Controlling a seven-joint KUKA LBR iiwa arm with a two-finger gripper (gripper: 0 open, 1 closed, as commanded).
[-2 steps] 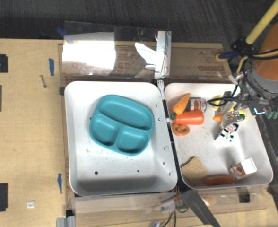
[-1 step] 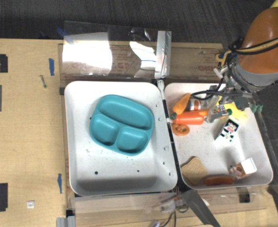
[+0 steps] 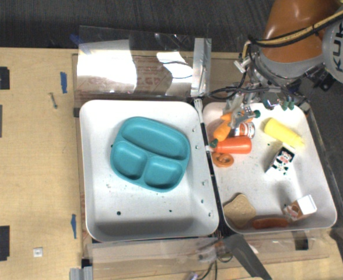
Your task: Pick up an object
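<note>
Looking down at a tan wooden bench point(image 3: 31, 174) carrying two shallow white bins side by side. Seeing the left white bin point(image 3: 101, 214) holding a teal plastic divided tray point(image 3: 150, 152), sitting roughly mid-bin and leaning toward the far edge. Noticing a clear plastic sheet point(image 3: 136, 69) lying just past that bin's far edge.

Watching the grey arm with the orange band point(image 3: 297, 22) reaching in over the far right corner of the right white bin point(image 3: 320, 185). Spotting the gripper point(image 3: 243, 113) hanging at that bin's far left corner, buried in cables, right over the toys. Honestly not managing to tell whether spread or pinched, or whether grabbing anything at all.

Finding the pickable stuff all in the right bin:
- yellow foam block point(image 3: 283, 132) lying near the far edge, toward the right
- red-orange cylinder point(image 3: 233, 145) lying by the left edge, just under the gripper
- orange carrot-shaped toy point(image 3: 222, 127) touching it on the far side
- tan bread-slice toy point(image 3: 238, 209) sitting at the near left corner
- reddish-brown sausage toy point(image 3: 270, 221) lying along the near edge
- black-and-white box point(image 3: 281, 161) resting mid-bin
- small white-and-brown piece point(image 3: 300, 206) sitting near the near right corner
</note>
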